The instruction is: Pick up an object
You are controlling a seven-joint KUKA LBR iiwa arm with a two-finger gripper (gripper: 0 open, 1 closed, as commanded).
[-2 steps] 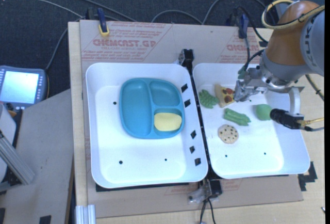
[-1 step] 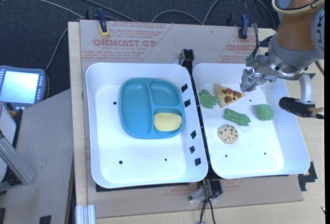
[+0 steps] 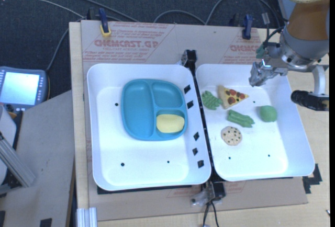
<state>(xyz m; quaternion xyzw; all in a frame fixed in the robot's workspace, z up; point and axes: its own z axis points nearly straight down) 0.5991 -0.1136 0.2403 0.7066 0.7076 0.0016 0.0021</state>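
Hovering over the right bin's [image 3: 293, 132] far right corner, my gripper [image 3: 257, 80] hangs just beside the pizza slice [image 3: 232, 97]; I cannot tell its state. Green pieces [image 3: 240, 118] and a cookie [image 3: 231, 136] lie nearby. Board [image 3: 131, 40] print reads "CHEMCAST".

Two white bins [image 3: 104, 132] [image 3: 293, 137], one blue divided plate [image 3: 152, 108], one yellow piece [image 3: 170, 123], one pizza slice [image 3: 232, 97], one cookie [image 3: 231, 136], three green items [image 3: 211, 100] [image 3: 241, 118] [image 3: 268, 113]

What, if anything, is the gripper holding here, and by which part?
Nothing is seen held. The gripper hangs above the right bin's far edge, with nothing visible between its tips; the pizza slice lies apart from it in the bin.
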